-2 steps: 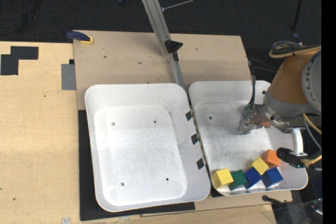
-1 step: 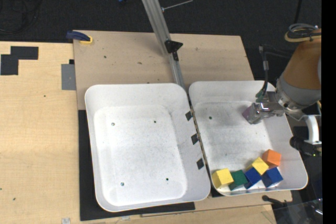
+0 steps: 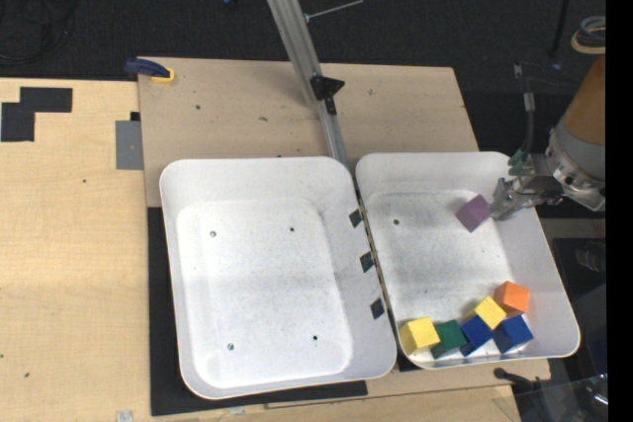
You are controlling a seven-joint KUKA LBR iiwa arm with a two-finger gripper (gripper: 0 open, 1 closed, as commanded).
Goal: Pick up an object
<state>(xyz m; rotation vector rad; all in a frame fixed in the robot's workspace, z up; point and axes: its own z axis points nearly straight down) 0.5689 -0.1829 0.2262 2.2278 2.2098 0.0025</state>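
A purple block (image 3: 474,211) shows over the upper right part of the right bin (image 3: 425,173), tilted. My gripper (image 3: 506,200) reaches in from the right and its tip sits right against the block's right side. Whether the block is gripped or merely touched cannot be made out. In the bin's front right corner lies a cluster of blocks: a yellow one (image 3: 419,332), a green one (image 3: 447,338), a blue one (image 3: 476,334), a second yellow one (image 3: 489,312), an orange one (image 3: 511,296) and another blue one (image 3: 513,332).
The left bin (image 3: 188,188) lies beside the right one, with black clips (image 3: 365,260) along the shared wall. A slanted aluminium rail (image 3: 294,30) rises behind the bins. A small blue and yellow item (image 3: 150,69) rests at the bench's back left.
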